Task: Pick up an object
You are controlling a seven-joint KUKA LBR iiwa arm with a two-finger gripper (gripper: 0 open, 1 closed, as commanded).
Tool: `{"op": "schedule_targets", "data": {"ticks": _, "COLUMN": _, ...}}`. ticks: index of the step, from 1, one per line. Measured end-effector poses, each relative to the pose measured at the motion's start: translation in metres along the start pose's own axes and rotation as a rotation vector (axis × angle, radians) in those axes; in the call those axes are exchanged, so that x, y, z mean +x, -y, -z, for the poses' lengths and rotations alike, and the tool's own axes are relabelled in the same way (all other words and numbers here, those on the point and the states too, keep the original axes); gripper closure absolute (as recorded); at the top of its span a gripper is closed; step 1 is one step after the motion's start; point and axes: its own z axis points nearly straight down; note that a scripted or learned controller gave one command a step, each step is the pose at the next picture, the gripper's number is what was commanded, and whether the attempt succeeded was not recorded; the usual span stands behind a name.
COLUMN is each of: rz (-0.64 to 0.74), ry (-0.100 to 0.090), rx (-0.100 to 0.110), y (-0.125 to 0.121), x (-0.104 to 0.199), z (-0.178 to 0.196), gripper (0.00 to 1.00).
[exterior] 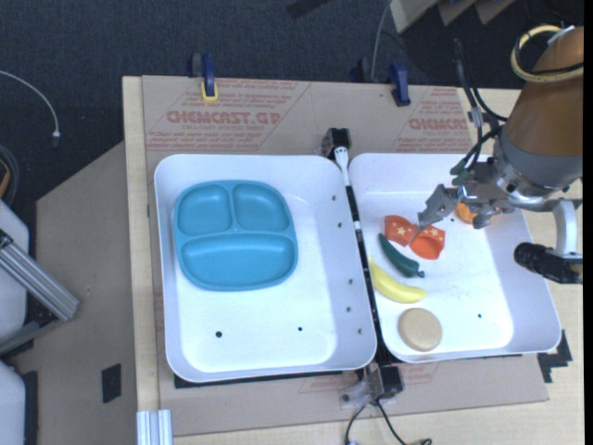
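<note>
Hand hovers just above red-orange plastic pepper pieces in right white bin; finger spread unclear. Advice: centre over pepper, descend straight, avoid neighbouring dark green pod.

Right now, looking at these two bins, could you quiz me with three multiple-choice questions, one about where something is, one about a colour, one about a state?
1. Where is the divided plate?
A. left bin
B. right bin
C. on the cardboard

2. What colour is that plate?
A. red
B. blue
C. yellow

3. How does the banana lie?
A. on the plate
B. held up in the air
C. flat on the right bin's floor

Answers:
1 A, it sits in the left bin.
2 B, it is light blue all over.
3 C, it rests between the green vegetable and the round bun.
</note>
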Motion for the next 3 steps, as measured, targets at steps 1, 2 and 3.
{"op": "schedule_targets", "data": {"ticks": 1, "rz": 0.003, "ry": 0.001, "rx": -0.014, "y": -0.002, "x": 0.0, "z": 0.008, "gripper": 0.0}}
{"op": "schedule_targets", "data": {"ticks": 2, "rz": 0.002, "ry": 0.0, "rx": -0.007, "y": 0.0, "x": -0.003, "z": -0.056, "gripper": 0.0}}
{"op": "schedule_targets", "data": {"ticks": 3, "rz": 0.002, "ry": 0.0, "rx": -0.01, "y": -0.009, "x": -0.006, "z": -0.109, "gripper": 0.0}}
